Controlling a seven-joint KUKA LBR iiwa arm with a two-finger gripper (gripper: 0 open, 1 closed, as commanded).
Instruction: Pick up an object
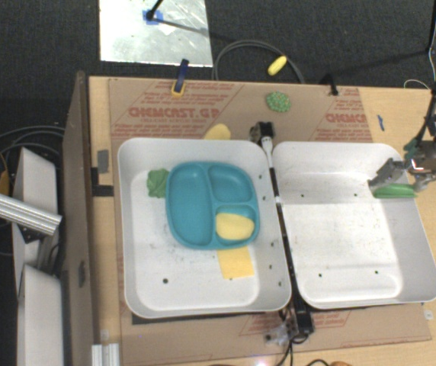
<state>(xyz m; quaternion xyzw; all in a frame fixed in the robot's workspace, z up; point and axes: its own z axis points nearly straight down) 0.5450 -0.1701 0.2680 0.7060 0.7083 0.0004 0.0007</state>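
a slim green object (394, 191) lies just below my gripper (392, 172), at the far right edge of the right bin (355, 280); whether my tips touch it i cannot tell, nor whether my jaws are open or closed. well off to my left, in the left bin (138, 280), sit a blue divided plate (199, 204) holding a yellow lump (235, 226), a yellow slab (236, 264) and a green piece (158, 181). my arm comes in low from the right.
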